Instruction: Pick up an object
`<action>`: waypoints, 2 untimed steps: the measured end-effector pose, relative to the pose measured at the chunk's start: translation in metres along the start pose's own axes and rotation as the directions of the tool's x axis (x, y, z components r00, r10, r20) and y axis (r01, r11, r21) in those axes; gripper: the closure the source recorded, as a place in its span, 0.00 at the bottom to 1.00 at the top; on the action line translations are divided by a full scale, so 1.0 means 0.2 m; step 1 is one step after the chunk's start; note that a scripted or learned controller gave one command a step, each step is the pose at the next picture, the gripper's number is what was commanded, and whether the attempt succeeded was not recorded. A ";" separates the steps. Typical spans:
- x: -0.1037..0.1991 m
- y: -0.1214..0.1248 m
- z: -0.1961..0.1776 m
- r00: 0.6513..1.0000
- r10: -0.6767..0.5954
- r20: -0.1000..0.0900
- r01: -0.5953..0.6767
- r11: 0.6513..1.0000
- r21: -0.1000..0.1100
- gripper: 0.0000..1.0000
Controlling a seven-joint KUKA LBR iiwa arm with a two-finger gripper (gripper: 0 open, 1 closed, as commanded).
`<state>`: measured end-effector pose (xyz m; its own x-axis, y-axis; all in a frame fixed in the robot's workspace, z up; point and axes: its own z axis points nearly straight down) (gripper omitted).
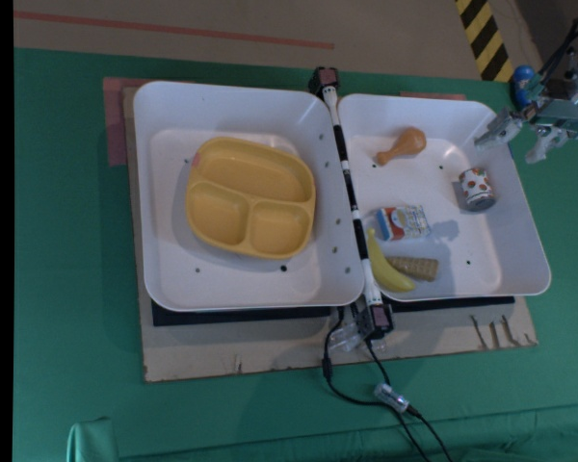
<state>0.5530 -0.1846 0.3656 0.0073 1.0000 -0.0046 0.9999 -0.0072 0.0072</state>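
While the gripper (517, 139) hangs over the far right corner of the right bin (520, 258), its two pale fingers (492, 131) stand spread apart with nothing between them. Beneath and a little nearer the bin's middle, a small can (477, 189) with red dots lies by the right wall. A toy chicken drumstick (403, 145) rests toward the far edge of the same bin, its bone end pointing at the divider. Close to the divider, a small printed carton (402, 222) lies flat, and just beyond it toward the near edge a banana (386, 268) curves along the left side, touching a waffle cone (413, 267) that lies beside it. Over in the left bin (164, 114), a yellow three-compartment plate (250, 197) sits near the centre. Both bins rest on a cardboard sheet (222, 354) spread over the bench's green cloth (67, 258), and cables (366, 378) trail from the near end of the divider.
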 end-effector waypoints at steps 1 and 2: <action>0.35 0.14 0.65 1.000 -0.003 -0.001 0.003 1.000 0.001 0.00; 0.32 0.49 0.89 1.000 -0.003 0.003 0.003 1.000 -0.009 0.00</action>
<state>0.6536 -0.1222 0.1872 0.0039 1.0000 -0.0079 0.9999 -0.0038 0.0159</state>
